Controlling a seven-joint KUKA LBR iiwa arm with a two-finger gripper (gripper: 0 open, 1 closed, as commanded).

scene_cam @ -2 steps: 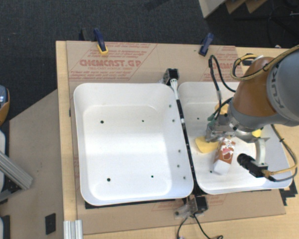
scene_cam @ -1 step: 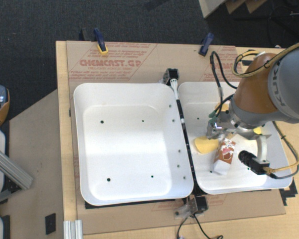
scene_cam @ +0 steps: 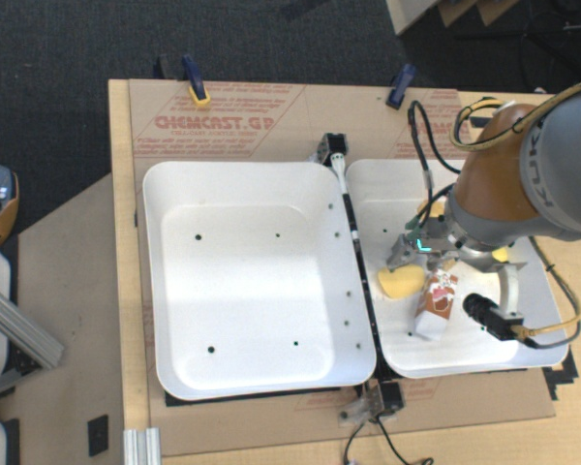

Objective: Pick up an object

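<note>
Over the bin on the view's right point(scene_cam: 445, 364), the grey-and-orange arm point(scene_cam: 523, 182) is reaching in and its hand point(scene_cam: 413, 250) is hanging low above a yellow lump point(scene_cam: 401, 282). The lump is lying near the bin's inner wall, with a red-and-white packet point(scene_cam: 436, 303) just beside it toward the near rim. By the look of it, the approach step of the pick is under way: the hand is poised at the lump's upper edge, and both objects are lying on the bin floor. Whether the hand is released or clenched cannot be told, since the wrist's bulk is covering it from above. The next move is probably calling for a short, straight descent centred on the lump, a firm closing on it, and a lift clear of the packet, which is crowding one side and could be nudged or dragged along. The arm is hiding much of the bin's far half. The packet's printing is too small to read, and what the lump is made of is unclear. The bin on the view's left point(scene_cam: 242, 289) is sitting alongside on the table point(scene_cam: 271, 114).
</note>
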